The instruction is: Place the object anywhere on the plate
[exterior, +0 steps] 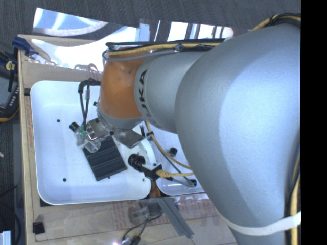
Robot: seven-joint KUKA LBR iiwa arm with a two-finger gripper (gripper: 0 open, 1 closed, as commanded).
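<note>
My gripper [86, 137] hangs low over the middle of the left white bin [51, 137], at the end of the grey arm with its orange band [120, 86]. Its black ribbed body [104, 160] slants toward the bin's front. The tip is small and partly glassy against the white floor, and I cannot make out any object at it. The arm's bulk hides most of the right bin [171, 188] and whatever lies in it.
The large grey arm link [230, 121] covers the right half of the view. Cables [163, 172] loop from the wrist over the gap between the bins. A few small dark specks [65, 179] dot the left bin's floor. The wooden bench edge [92, 218] runs along the front.
</note>
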